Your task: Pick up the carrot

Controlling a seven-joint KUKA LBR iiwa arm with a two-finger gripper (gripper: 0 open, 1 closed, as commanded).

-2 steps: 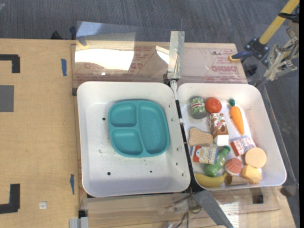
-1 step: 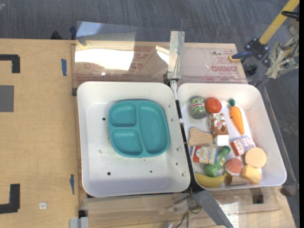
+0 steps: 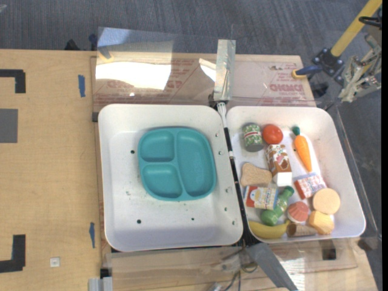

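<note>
Hand: grip state cannot be told from this view; nothing seen touching the carrot (image 3: 302,152), so no relation between hand and carrot to record.

Carrot lying flat in the right bin (image 3: 350,183), upper-right part of it, right of frame centre. Orange body, green top towards the top of the frame, tip slanting down and slightly right. Bare white floor between carrot and the bin's right wall.

Just left of the carrot: red tomato (image 3: 272,133) and, below that, a small printed box (image 3: 278,157); whether the box touches the carrot cannot be told. Green can (image 3: 252,136) further left, near the bin's upper-left corner. Below the carrot's tip, a pink-and-white packet (image 3: 308,185), close but apart. Lower still: round orange disc (image 3: 327,200), yellow lump (image 3: 321,222), banana (image 3: 268,229) along the bin's lower edge. Bread slice (image 3: 255,175) at the bin's left side.

Left bin (image 3: 109,162), centre of frame: teal divided plate (image 3: 177,162) in the middle. Both bins side by side on the brown surface (image 3: 48,162).
</note>
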